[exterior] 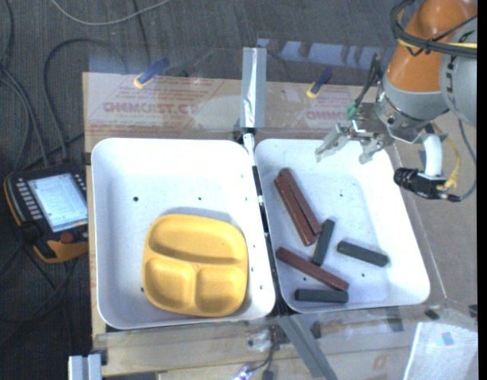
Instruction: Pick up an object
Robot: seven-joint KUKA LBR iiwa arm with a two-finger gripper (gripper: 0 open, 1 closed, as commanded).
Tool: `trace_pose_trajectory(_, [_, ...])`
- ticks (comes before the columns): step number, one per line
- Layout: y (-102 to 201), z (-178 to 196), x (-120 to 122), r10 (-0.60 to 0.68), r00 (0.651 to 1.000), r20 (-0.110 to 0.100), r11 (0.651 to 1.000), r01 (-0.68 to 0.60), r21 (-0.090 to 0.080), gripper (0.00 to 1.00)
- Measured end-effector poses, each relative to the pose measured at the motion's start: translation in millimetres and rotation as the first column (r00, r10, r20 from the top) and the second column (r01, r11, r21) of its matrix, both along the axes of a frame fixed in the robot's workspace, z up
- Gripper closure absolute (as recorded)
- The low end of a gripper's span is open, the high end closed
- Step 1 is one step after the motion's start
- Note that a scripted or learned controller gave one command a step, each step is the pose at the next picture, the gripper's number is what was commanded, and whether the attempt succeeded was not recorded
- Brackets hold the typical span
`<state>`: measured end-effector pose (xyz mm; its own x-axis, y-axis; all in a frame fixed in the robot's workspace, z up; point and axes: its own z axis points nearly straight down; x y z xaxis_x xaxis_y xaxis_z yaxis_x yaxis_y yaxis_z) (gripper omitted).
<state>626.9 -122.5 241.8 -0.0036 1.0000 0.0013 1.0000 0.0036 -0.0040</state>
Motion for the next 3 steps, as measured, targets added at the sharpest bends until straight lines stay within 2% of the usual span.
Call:
trace_pose_trajectory(1, [61.4,-60.3,-9.1,-0.035,0.999,-0.001,0.999,0.035,-0.002,0.0])
trace_pose_trajectory(2, [29.3,-148.1,-22.3,-0.122,0.992,0.003,0.992,0.122,-0.001,0.0])
trace_pose_trajectory(3, [30.3,-141.8,-22.7,-0.121,0.993,-0.002,0.993,0.121,0.001,1.0])
